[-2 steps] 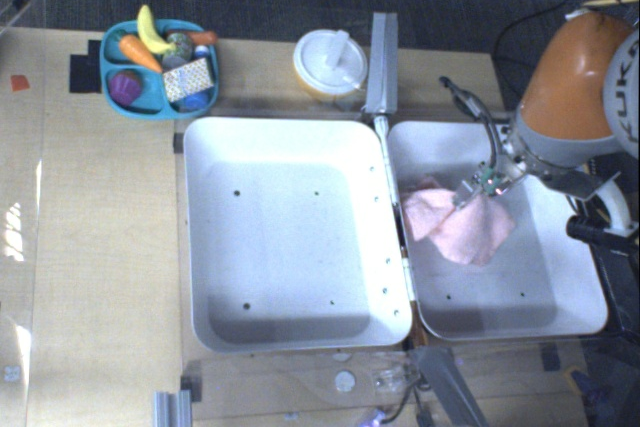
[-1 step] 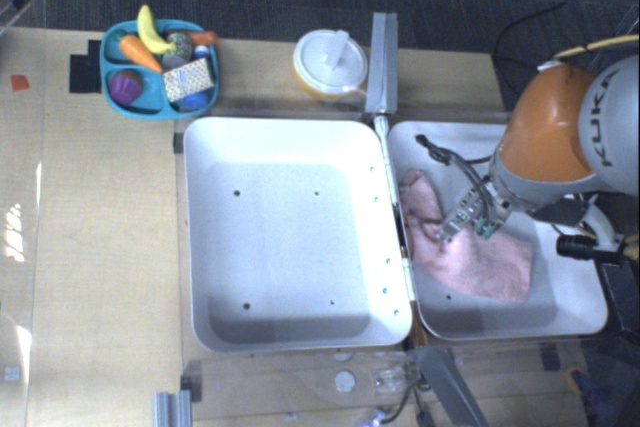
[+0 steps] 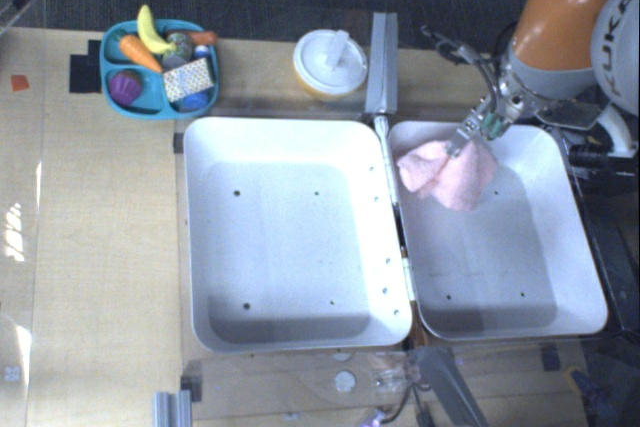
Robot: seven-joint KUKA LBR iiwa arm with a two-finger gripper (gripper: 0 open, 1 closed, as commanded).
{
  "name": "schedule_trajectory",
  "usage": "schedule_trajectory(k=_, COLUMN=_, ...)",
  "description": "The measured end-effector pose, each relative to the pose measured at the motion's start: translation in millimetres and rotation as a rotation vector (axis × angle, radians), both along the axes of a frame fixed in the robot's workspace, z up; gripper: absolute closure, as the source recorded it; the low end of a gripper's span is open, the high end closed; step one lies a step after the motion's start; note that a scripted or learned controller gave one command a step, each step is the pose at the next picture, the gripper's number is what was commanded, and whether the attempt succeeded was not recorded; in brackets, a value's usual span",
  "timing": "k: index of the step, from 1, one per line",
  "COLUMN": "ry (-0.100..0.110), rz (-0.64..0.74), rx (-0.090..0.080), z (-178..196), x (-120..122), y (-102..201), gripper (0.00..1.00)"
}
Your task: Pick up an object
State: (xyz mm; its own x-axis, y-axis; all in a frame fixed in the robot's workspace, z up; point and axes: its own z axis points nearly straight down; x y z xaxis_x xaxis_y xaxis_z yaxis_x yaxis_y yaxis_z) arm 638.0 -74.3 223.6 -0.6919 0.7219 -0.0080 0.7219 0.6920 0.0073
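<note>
The pincer (image 3: 478,133) sits over the far left part of the right bin (image 3: 560,315), its fingers closed on the top edge of a pink cloth (image 3: 450,175). The cloth hangs from that one pinch point, draped down and leftward, with its left fold near the divider between the two bins; whether its lower edge touches the bin floor cannot be told. Risk one: the hold looks like a thin pinch on a soft edge, so the fabric could slide out under its own weight once the arm moves. Risk two: the trailing fold could snag on the bin wall or the divider and be pulled free. The left bin (image 3: 290,315) lies just beside. On the counter (image 3: 90,245), far left, a blue tray (image 3: 110,95) of toy food and a lidded cup (image 3: 330,63) stand well apart from the work and pose no hazard.
</note>
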Motion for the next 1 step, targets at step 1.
schedule_trajectory(k=1, ry=0.002, rz=0.005, rx=0.001, z=-27.5, x=21.3, y=59.7, gripper=1.0)
